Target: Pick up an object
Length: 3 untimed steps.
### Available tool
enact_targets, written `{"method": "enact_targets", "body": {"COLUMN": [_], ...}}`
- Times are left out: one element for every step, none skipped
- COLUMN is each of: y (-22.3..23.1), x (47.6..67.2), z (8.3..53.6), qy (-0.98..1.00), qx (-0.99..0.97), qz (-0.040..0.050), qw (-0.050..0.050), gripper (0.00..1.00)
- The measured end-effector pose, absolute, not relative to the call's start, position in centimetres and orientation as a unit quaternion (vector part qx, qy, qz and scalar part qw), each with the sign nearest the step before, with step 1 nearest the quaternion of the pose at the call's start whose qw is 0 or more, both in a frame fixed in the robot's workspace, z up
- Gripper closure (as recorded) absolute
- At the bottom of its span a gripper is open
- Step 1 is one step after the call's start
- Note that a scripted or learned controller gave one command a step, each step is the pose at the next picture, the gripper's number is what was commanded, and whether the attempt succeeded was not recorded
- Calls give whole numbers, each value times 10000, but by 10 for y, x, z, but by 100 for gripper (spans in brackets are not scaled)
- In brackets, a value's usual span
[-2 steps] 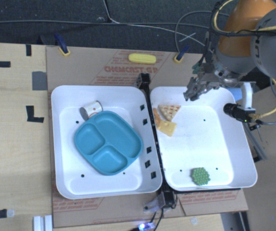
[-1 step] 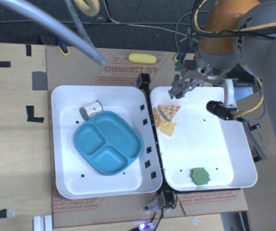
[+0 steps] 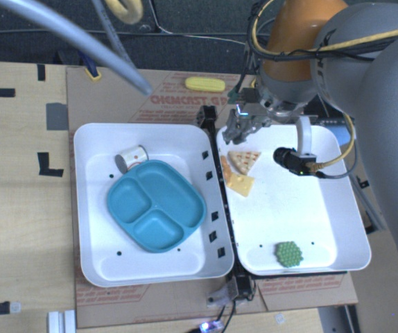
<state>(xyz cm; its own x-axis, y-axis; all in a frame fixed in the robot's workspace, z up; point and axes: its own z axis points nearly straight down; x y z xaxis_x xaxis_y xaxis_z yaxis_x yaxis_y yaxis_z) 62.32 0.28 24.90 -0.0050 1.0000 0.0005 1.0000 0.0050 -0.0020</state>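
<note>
Tool (image 3: pixel 239 132) hovers just above waffle piece (image 3: pixel 243 160); its grip state unclear.

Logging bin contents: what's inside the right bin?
In the right bin: two yellow wedge pieces near its left wall and a green ball at the near edge. The gripper and arm cover the far end.

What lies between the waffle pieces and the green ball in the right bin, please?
Bare white bin floor separates the waffle pieces from the green ball in the camera view.
</note>
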Motion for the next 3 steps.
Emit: {"method": "enact_targets", "body": {"y": [55, 100, 97], "x": [635, 636, 636], "z": [235, 235, 235], "qy": [-7091, -7090, -7080], "qx": [-7051, -7052, -7063], "qz": [6, 3, 9], "qw": [9, 7, 2], "gripper": [100, 100, 0]}}
